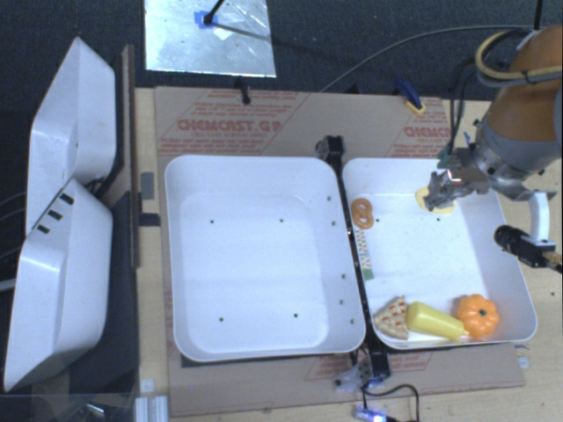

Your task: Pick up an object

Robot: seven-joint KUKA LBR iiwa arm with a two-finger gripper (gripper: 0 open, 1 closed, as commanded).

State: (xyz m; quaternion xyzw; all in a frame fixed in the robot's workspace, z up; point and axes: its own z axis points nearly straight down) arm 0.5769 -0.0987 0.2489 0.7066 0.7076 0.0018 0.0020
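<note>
With the gripper (440,192) low in the right bin (506,271) over a pale yellow object (444,206) at the far wall, jaw state indeterminable, the grasp step appears current; next, confirm closure before lifting.

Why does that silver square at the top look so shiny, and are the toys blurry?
In the camera view, the silver sheet bounces light in streaks. The toys are a bit soft: the orange pumpkin, yellow piece and pretzel still show shape and colour. The hand is the fuzziest, dark and hard to read.
</note>
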